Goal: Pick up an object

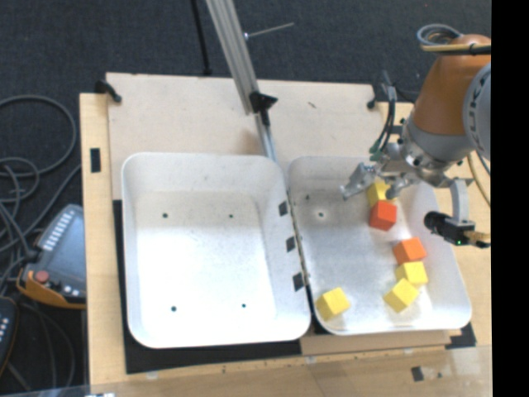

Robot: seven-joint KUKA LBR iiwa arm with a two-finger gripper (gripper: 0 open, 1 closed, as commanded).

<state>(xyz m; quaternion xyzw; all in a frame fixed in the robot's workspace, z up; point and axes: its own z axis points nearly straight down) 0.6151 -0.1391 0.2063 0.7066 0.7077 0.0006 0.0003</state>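
- Sitting in the right bin (326, 188): an orange block (382, 215) and a yellow block (378, 191), just under the fingers (376, 180).
- Whether the fingers grip anything, I cannot tell.
- Nearer the front lie three yellow cubes (333, 302) and another orange one (408, 250).
- The left bin (136, 172) adjoins on the bench (165, 106).

All blocks sit in right bin, right half of frame. Small yellow cube (378, 192) upper, touching orange cube (383, 215) just below. Second orange cube (409, 250) lower right, w/ yellow cubes (413, 273), (402, 295) stacked down from it. Lone yellow cube (333, 303) bottom centre.
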